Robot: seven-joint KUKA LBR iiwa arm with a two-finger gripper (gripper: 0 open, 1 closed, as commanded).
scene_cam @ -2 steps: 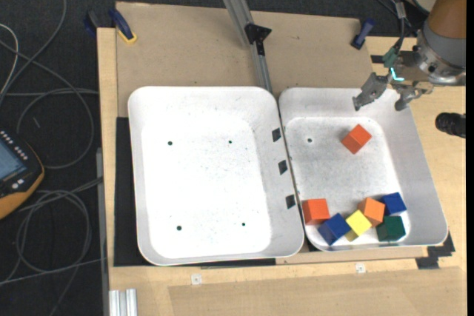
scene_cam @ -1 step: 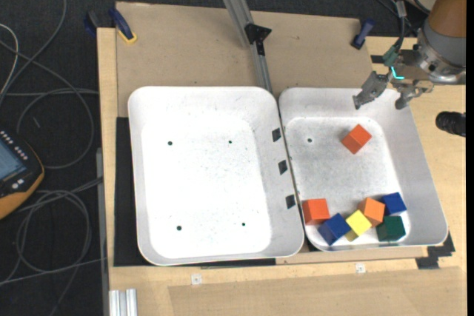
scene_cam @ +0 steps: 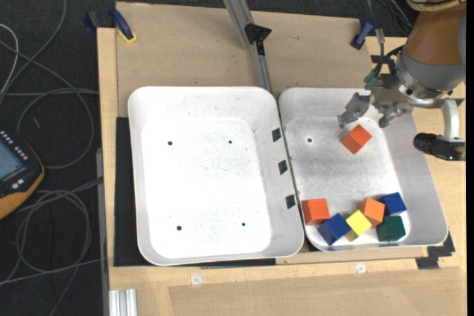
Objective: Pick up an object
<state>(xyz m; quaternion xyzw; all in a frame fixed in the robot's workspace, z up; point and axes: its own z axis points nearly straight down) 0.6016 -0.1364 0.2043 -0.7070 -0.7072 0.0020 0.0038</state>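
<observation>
Nearest the camera, at the front edge of the right bin (scene_cam: 415, 181), lies a cluster of 6 cubes (scene_cam: 357, 218): orange, blue, yellow, orange, blue, green. Behind them, mid-bin, 1 orange cube (scene_cam: 357, 138) sits tilted just below the gripper (scene_cam: 372, 112), whose fingers are spread wide and hold nothing. I judge the grasp is not yet done.

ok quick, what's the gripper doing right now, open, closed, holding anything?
Gripper: open, fingers spread, holding nothing; the orange cube sits just below it in the right bin.
</observation>
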